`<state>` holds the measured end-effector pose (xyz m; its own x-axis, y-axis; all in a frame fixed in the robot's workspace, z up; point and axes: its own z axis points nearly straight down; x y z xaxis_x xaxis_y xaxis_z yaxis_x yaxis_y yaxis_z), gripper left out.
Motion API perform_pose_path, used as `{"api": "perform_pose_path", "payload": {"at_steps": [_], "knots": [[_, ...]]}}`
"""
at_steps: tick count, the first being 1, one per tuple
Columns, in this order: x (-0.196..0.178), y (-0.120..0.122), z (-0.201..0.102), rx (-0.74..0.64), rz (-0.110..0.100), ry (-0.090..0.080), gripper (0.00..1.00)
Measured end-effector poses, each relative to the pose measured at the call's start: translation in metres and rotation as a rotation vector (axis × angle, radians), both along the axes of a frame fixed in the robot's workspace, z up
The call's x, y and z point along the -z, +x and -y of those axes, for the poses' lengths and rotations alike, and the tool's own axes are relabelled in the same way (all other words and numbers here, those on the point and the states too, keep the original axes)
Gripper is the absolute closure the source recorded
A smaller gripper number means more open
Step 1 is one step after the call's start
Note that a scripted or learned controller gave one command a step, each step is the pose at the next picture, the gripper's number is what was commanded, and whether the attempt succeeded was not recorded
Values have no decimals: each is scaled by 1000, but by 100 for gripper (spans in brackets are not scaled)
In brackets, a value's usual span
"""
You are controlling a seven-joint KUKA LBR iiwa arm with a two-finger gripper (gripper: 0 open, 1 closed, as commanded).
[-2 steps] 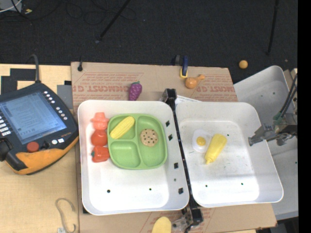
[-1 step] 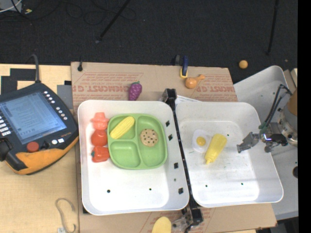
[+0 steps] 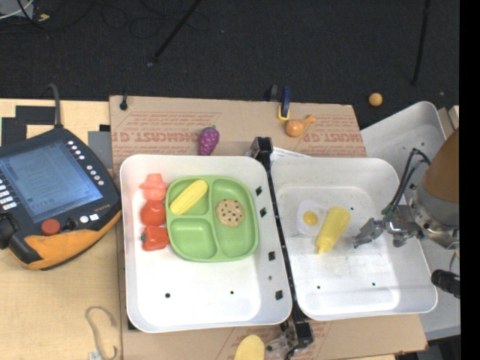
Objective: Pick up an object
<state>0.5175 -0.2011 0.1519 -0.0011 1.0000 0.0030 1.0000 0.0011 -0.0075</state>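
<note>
The right bin (image 3: 375, 295) holds a yellow mustard bottle (image 3: 331, 229) lying at a slant, with a fried-egg toy (image 3: 309, 218) just to its left. My gripper (image 3: 381, 235) hangs low over the right half of this bin, a short way to the right of the bottle and apart from it. Its fingers look open, with nothing between them. In the left bin (image 3: 195, 298) lies a green divided plate (image 3: 201, 242) bearing a corn cob (image 3: 187, 196) and a cookie (image 3: 229, 213). Red and orange toy foods (image 3: 153, 212) lie beside the plate's left edge.
A teach pendant (image 3: 49, 193) lies on the bench at the left. Purple grapes (image 3: 208, 139) and an orange toy (image 3: 298, 126) rest on the cardboard behind the bins. A yellow toy (image 3: 250, 347) sits at the front edge. A black divider (image 3: 274, 231) runs between the bins.
</note>
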Motion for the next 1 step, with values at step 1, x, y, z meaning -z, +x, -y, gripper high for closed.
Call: {"api": "perform_pose_path", "payload": {"at_steps": [1], "knots": [[55,10,-5,-3,3,0,0]]}}
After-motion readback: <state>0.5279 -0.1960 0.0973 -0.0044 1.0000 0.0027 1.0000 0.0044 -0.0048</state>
